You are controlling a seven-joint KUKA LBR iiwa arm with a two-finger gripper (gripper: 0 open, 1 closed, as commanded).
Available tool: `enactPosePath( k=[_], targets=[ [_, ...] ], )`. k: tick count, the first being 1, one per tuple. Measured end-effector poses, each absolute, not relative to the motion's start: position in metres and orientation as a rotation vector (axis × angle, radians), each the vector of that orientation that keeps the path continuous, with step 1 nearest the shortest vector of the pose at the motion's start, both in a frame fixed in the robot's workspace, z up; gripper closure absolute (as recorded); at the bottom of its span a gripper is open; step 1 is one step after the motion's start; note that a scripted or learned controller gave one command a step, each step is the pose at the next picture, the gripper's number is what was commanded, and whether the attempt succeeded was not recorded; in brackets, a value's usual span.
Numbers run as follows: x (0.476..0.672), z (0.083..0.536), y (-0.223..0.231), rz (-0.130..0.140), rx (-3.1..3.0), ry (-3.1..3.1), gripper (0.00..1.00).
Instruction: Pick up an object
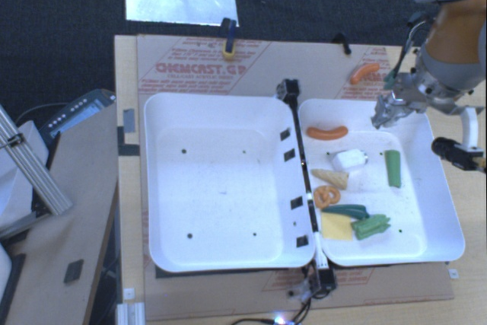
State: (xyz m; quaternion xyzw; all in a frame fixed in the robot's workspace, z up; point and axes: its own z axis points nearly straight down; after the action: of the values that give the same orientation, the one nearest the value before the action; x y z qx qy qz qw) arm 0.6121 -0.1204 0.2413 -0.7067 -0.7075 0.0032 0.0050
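The arm enters at the upper right of the frame, and its gripper (386,112) hangs over the upper right corner of the right bin (434,198). Whether it is spread or pressed together cannot be told from this slant; nothing is seen between its tips.

All the loose things lie in the right bin. Nearest the gripper, toward the upper left of that bin, an orange sausage (327,132) lies with its long axis almost level across the frame. Below it sits a white block (350,159). To the right a green stick (393,168) runs nearly straight up and down the frame. Lower, near the bin's left wall, a pale wedge (330,177) points left, with an orange pretzel (327,196) just beneath it. A dark green pod (348,210) lies almost level, a yellow square (336,226) sits below it, and a green leafy piece (371,225) touches the square's right side.

Another orange sausage (365,72) rests outside the bins on the board (198,68), tilted up to the right. The left bin (221,179) is at frame centre.
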Motion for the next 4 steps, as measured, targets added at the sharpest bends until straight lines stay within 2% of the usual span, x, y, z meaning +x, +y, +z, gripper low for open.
enactPosePath(
  k=[1, 2, 3, 4],
  targets=[
    [0.630, 0.468, -0.097, -0.021, -2.226, -2.243, 1.00],
    [0.586, 0.361, -0.040, 0.007, -2.206, -2.225, 1.00],
    [0.567, 0.546, 0.013, -0.027, -2.220, -2.242, 1.00],
    [0.549, 0.425, 0.070, 0.010, -2.205, -2.227, 1.00]
  ],
)
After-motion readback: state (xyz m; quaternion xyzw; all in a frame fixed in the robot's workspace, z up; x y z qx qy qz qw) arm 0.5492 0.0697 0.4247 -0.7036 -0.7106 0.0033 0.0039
